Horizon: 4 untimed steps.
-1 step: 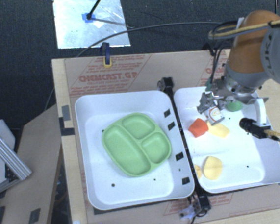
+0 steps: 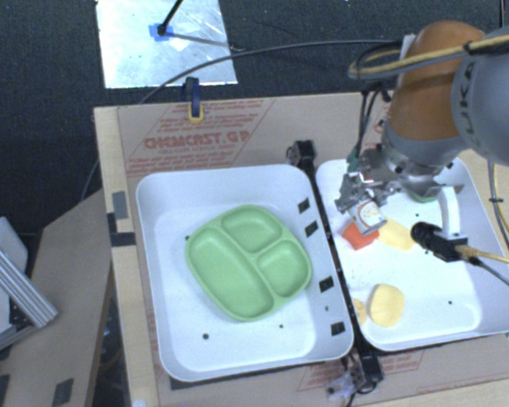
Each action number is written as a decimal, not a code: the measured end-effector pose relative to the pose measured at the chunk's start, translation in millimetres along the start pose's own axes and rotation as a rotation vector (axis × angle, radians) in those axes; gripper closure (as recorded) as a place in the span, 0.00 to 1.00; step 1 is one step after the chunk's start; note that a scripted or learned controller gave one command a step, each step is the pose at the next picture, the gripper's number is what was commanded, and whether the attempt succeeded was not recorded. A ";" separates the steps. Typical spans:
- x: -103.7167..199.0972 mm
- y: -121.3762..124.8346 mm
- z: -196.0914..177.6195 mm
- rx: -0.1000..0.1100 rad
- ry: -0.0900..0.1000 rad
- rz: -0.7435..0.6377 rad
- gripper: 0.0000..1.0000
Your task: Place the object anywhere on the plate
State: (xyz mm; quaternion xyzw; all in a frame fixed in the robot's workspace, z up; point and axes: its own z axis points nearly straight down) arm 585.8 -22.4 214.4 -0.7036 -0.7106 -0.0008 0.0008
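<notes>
My gripper (image 2: 362, 204) hung low over the right bin (image 2: 480, 311), near its inner wall. Whether my fingers were spread or pressed together could not be determined from the camera view; nothing was confirmed between them. The orange block (image 2: 359, 235) lay on the bin floor just below my fingertips, toward the near edge, possibly touching them. It was too small to judge a long axis. A pale yellow piece (image 2: 398, 236) lay just beside the block, on the side away from the divider. A yellow round piece (image 2: 386, 304) sat well nearer the front. The green divided plate (image 2: 247, 261) lay in the left bin (image 2: 187, 339), well apart from my fingers, across the divider. I judged the grasp unsecured.
</notes>
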 end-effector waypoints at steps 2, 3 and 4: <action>112.6 -22.2 10.5 0.001 0.000 0.000 1.00; 172.6 -35.8 -7.7 -0.002 0.001 -0.002 1.00; 168.5 -35.1 -7.0 -0.001 -0.001 0.006 0.00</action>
